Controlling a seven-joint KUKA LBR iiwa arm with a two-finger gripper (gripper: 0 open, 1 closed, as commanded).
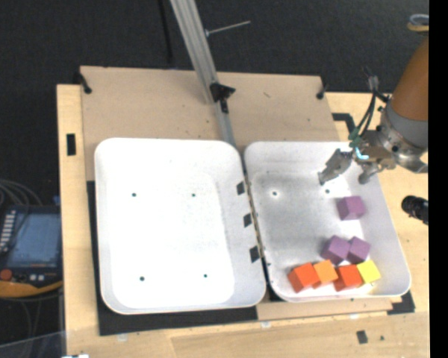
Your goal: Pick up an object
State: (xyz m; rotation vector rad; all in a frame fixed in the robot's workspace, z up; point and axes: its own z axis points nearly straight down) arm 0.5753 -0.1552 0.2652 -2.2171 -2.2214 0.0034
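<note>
Hovering spread above right bin (284, 222) far rim, pincer (349, 168) grips nothing.

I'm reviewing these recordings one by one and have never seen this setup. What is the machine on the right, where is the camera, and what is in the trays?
One camera looks down at a slant on a bench. The robot arm reaches in from the right; its gripper, a two-fingered claw, hangs open over the right bin with nothing between its fingers. That bin holds small blocks: one purple block alone below the gripper, and a cluster near the front with two purple, three orange and one yellow. The left bin lies beside it.
</note>
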